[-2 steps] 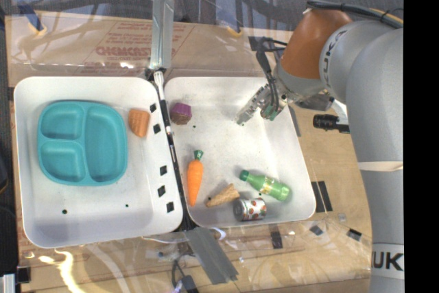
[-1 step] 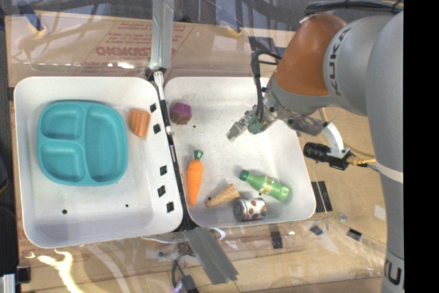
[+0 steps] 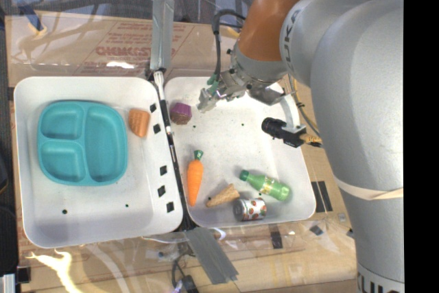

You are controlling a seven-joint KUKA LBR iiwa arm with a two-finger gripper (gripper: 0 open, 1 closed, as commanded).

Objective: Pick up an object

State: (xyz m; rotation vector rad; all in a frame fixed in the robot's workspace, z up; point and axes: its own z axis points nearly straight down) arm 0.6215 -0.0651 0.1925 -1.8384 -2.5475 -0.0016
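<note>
We see the end effector (image 3: pixel 208 97) hanging over the upper left part of the right bin (image 3: pixel 288 216), its fingers slightly spread and pinching nothing. The nearest thing is the small purple object (image 3: pixel 180 112), perhaps a toy plum or onion, lying just beside the fingertips, to their lower left and close to the bin's left wall. It is roundish, so we judge no long axis matters. The toy carrot (image 3: pixel 195 177), green bottle (image 3: pixel 266 184), cone (image 3: pixel 223 196) and can (image 3: pixel 250 208) lie well apart, toward the near edge.
</note>
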